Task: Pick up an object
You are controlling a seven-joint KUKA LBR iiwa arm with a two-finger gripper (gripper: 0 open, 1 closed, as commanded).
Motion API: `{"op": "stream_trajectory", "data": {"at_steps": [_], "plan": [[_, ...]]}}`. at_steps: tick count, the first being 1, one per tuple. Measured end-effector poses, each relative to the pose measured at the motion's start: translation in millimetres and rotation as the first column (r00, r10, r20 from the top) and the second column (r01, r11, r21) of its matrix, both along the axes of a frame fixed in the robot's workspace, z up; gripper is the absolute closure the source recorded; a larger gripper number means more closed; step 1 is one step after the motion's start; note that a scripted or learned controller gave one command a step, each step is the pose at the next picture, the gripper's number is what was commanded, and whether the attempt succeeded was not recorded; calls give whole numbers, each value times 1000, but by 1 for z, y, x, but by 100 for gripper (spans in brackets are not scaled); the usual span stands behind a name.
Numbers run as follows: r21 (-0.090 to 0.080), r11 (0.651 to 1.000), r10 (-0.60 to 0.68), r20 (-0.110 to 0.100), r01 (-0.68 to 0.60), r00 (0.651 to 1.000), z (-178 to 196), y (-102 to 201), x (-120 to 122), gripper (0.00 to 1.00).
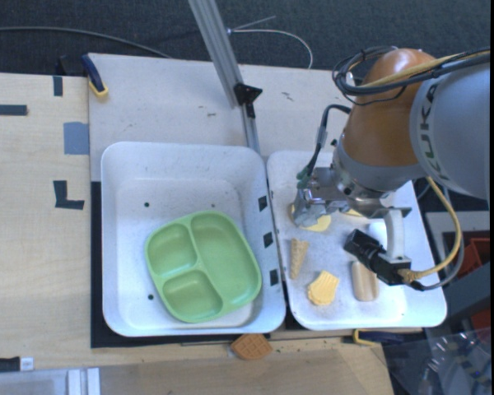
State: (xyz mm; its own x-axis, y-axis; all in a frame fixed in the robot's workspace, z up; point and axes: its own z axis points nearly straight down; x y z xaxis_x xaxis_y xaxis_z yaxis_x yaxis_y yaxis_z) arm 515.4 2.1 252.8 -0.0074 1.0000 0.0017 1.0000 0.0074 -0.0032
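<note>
Gripper [313, 206] low in right bin [424, 307], over yellow piece [315, 221] (near bin's left wall); grip state impossible to tell. No lift evident: pick looks unfinished, securing and raising remain.

Partial letters "KU" — perhaps "KUKA" — on the grey arm [445, 130].

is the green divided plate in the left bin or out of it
In. The green divided plate lies flat inside the left bin, in its near right part, three compartments facing up.
</note>
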Motion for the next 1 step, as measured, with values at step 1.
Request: {"op": "stream_trajectory", "data": {"at_steps": [1], "plan": [[0, 1000, 1, 1, -1, 1000, -2, 61, 11, 100]]}}
